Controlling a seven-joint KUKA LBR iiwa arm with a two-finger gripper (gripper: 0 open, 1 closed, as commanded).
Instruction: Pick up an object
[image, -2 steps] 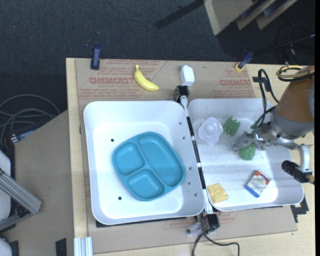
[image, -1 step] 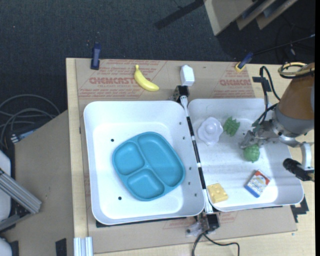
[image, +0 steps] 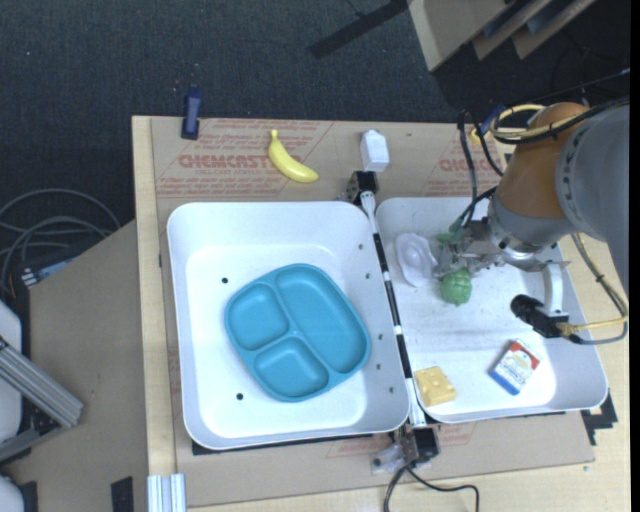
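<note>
So the gripper (image: 457, 262) is down in the right bin (image: 575, 385) right over a small green object (image: 456, 288), basically touching its top, but honestly I can't tell if it's got hold of it. Just to the gripper's left there's a clear plastic thing (image: 413, 254), and nearer the camera sit a yellow sponge-like block (image: 434, 385) and a little red, white and blue packet (image: 515, 366). Way off left, the other bin (image: 200, 240) holds a blue divided plate (image: 294, 330).

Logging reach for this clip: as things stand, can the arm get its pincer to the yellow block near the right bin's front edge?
Probably yes. The yellow block lies alone on the right bin's floor, nothing on or against it; the pincer is in that same bin, above the green object.
</note>
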